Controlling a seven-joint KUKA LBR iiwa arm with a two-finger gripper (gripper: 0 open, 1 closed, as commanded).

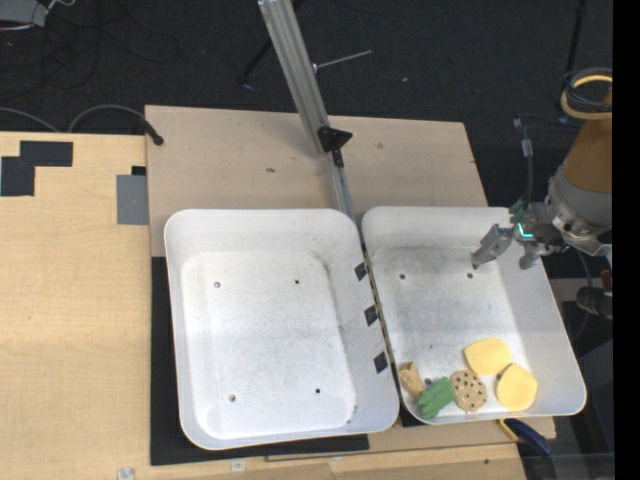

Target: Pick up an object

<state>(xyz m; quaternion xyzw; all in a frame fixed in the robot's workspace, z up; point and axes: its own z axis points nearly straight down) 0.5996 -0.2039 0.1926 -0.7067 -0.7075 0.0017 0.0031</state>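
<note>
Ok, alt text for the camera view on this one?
The gripper hangs over the right bin's upper right part, holding nothing. Two yellow pieces, a cookie, a green item and a tan piece cluster at its near edge.

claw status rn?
Claw: over the right bin, upper right part; open or shut cannot be told. Nothing seen in it.
</note>
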